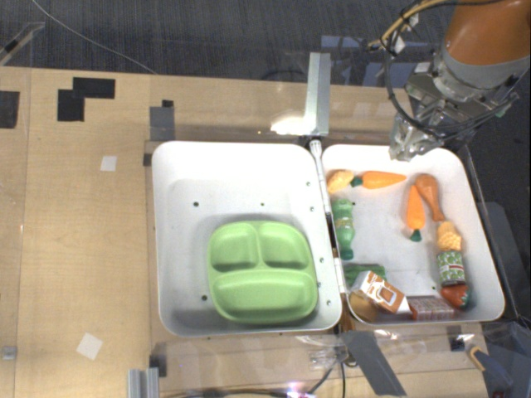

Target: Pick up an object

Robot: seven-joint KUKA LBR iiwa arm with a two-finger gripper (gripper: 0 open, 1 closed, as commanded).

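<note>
The claw [410, 142] hangs over the right bin's [479, 191] far rim, its state beyond telling, and dropping toward the nearby carrot [382, 179] it could clip that rim or nudge the carrot aside.

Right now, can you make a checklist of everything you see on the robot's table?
Surface: wooden bench bearing two white bins.
Job's things: right bin holds two carrots, a drumstick, a red-capped bottle, a carton and green toys.
Clutter: green divided tray in the left bin.
Grippers: gripper over the right bin's far edge, holding nothing seen.
Cables: yellow and black ones by the arm.
Surroundings: dark carpet.
</note>
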